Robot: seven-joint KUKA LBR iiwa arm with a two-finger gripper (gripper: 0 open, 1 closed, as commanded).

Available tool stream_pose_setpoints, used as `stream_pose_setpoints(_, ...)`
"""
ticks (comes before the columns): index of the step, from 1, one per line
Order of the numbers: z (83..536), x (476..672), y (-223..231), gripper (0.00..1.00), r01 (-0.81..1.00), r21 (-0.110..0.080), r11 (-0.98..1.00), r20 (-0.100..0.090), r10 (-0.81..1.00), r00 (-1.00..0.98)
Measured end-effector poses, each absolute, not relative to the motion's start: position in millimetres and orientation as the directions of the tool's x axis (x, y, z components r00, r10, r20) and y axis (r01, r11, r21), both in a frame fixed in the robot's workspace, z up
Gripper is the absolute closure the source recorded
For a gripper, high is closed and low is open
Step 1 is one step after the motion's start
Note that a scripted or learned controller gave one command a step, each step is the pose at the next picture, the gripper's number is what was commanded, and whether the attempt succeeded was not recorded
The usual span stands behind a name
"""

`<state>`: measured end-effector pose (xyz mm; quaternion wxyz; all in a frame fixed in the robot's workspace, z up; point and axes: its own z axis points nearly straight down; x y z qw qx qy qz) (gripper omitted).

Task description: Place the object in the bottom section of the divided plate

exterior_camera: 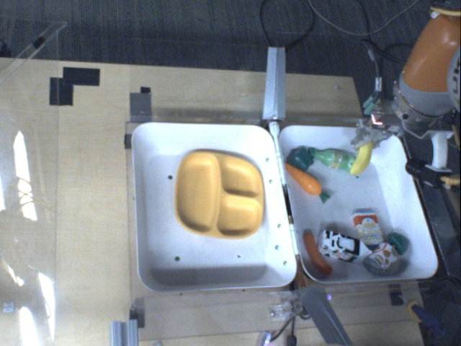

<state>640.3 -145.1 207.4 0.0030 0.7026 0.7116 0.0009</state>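
Divided plate (pixel 218 192) in left bin (pixel 155 265), well apart at 8 o'clock from claw (pixel 369 137). Claw pinches banana (pixel 361 158) at its upper end; banana's long axis hangs toward 7 o'clock, over right bin (pixel 414 215).

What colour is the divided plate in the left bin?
Mustard yellow: the divided plate shows clearly in the camera view.

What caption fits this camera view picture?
Gripper above a yellow banana in the right bin; yellow divided plate waits left.
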Motion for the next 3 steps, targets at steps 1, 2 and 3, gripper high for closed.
stream_pose_setpoints(1,185,598.3,-72,1.00,0.987,0.004,0.160,0.000,0.987,-0.160)
stream_pose_setpoints(2,185,548.7,22,1.00,0.955,0.004,0.295,0.000,0.955,-0.295)
stream_pose_setpoints(3,213,669.7,97,1.00,0.939,0.007,0.345,-0.001,0.939,-0.345)
